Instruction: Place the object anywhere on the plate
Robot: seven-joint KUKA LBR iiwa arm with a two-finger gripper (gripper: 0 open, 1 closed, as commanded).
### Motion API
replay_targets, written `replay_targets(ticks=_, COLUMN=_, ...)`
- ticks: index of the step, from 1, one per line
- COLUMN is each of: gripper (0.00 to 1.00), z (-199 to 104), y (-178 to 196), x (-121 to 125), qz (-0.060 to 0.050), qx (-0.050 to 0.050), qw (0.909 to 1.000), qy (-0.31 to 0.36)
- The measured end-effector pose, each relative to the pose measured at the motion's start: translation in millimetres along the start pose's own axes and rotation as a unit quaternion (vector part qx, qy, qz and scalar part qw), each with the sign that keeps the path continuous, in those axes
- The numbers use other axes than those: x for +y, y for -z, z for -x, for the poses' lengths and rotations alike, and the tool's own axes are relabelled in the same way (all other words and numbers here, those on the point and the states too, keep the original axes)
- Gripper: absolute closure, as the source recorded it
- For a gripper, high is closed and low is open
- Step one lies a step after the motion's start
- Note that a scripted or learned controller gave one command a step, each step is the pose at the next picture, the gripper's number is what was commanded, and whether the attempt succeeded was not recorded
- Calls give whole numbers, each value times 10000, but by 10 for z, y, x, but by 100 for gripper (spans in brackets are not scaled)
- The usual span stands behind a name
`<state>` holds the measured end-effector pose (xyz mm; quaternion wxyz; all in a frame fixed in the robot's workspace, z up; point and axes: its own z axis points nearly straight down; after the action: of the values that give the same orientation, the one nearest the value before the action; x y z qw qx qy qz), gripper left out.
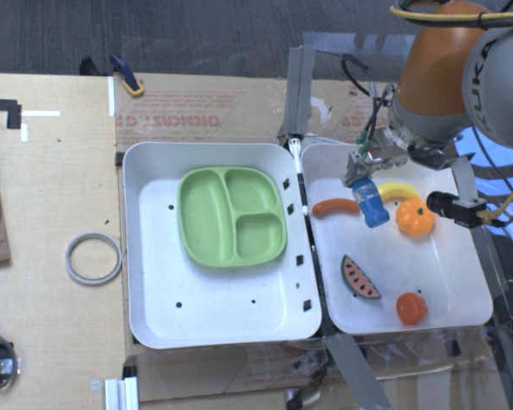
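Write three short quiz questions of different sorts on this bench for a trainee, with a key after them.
1. True or false: the green three-compartment plastic plate lies in the bin nearer the arm.
2. Which thing lies closest to the watermelon slice toy? A) red sausage toy B) round red tomato toy C) yellow banana toy
3. Fill in: the blue bottle sits just below the tool in the ____ white bin.

Key
1. False: it lies in the left white bin, away from the arm.
2. B
3. right
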<state>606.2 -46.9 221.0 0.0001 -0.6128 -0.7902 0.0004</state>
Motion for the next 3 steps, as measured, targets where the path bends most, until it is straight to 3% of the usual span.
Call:
replay_targets(ticks=1, gripper=100, z=-969, y=-300, x=128, qz=-3, qx=-3, qw=9796, qy=2010)
replay_targets(ticks=2, gripper=100, z=-1344, y=-296, x=502, qz=8, qx=-5, qw=8983, qy=4395)
replay_targets(ticks=3, gripper=100, z=-1915, y=-221, x=430, qz=7, qx=-5, qw=8502, qy=5264)
